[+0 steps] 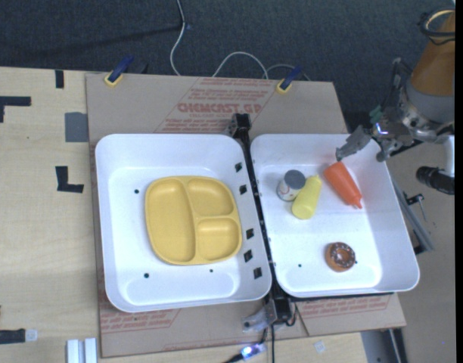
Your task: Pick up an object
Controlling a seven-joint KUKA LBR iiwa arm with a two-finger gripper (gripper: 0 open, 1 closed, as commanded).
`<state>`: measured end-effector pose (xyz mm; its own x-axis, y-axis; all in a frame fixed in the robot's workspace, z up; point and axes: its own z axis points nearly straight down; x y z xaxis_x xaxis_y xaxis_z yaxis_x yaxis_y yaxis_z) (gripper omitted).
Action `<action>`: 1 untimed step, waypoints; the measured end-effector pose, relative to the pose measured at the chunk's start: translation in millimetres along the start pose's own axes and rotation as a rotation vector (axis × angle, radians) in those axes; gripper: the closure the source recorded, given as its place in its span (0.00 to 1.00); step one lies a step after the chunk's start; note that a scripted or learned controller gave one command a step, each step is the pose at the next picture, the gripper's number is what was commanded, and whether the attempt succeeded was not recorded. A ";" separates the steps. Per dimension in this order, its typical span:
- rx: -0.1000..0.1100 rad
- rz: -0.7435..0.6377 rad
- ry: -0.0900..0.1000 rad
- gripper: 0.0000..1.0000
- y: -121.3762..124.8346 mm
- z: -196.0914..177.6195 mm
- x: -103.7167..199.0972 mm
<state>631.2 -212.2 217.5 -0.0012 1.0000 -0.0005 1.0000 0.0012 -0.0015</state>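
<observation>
Overhead view of the tabletop (pixel 35 203) carrying two white bins side by side; we judge the task to be at its approach stage, with nothing yet lifted. The gripper (pixel 351 147) hangs over the far right corner of the right bin (pixel 368 278), at the end of the grey arm (pixel 432 74) that enters from the right edge; whether it is released or clenched we cannot tell, and we see no object in it. All candidate objects rest on the floor of the right bin; the orange carrot (pixel 344 183) lies nearest, just beside and below the gripper tip, slanting from the far right corner toward the bin's right wall; whether the tip touches it we cannot say. The yellow bottle (pixel 308 197) lies near the bin's centre, tilted, touching or almost touching the small grey-capped jar (pixel 291 185) on its left, toward the divider between the bins; the brown doughnut (pixel 340 256) sits well apart, toward the near right corner. The left bin (pixel 118 165) holds a yellow compartment plate (pixel 192 219) at its centre, far from the gripper. We judge the carrot the likeliest target; what is left is the descent, the closing upon an object, and the lift clear of the bin.
</observation>
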 end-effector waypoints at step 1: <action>0.005 0.000 0.000 0.00 1.7 64.2 -1.5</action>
<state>632.8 -213.8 153.2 -0.0011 1.0000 -0.0001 1.0000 0.0011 -0.0065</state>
